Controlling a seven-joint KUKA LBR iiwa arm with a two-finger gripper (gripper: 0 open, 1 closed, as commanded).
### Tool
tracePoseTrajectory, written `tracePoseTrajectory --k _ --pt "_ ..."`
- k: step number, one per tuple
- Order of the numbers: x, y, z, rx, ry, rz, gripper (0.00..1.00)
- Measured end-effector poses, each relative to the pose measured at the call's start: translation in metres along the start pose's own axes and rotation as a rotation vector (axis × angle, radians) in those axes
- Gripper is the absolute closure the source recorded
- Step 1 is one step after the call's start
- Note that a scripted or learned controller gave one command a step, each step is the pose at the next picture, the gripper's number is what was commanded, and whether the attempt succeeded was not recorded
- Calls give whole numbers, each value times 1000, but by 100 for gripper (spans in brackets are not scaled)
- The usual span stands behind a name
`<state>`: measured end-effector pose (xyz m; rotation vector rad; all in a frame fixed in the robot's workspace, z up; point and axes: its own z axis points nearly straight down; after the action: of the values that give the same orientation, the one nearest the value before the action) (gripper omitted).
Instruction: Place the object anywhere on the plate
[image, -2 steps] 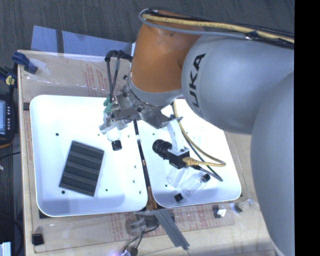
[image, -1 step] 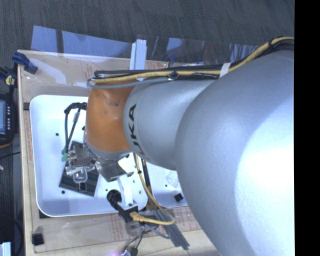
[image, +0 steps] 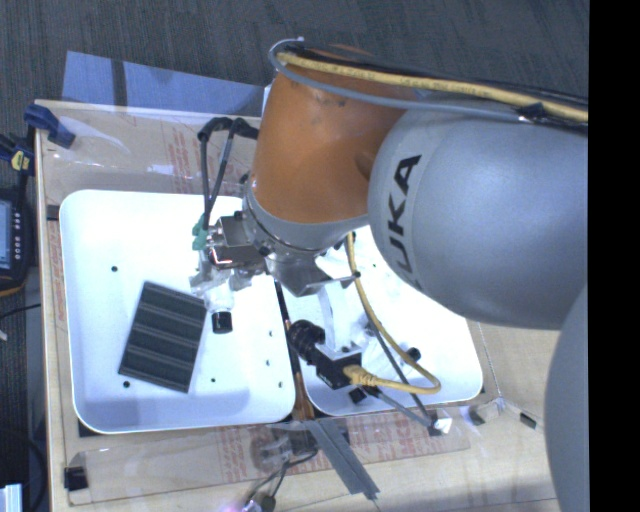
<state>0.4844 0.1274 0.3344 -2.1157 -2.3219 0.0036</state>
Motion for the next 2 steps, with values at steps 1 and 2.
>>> tracePoseTrajectory --k 1,2 --pt "2 -7 -63 -2 0 368 100" --pt "68 -3 49 7 -5 469 100"
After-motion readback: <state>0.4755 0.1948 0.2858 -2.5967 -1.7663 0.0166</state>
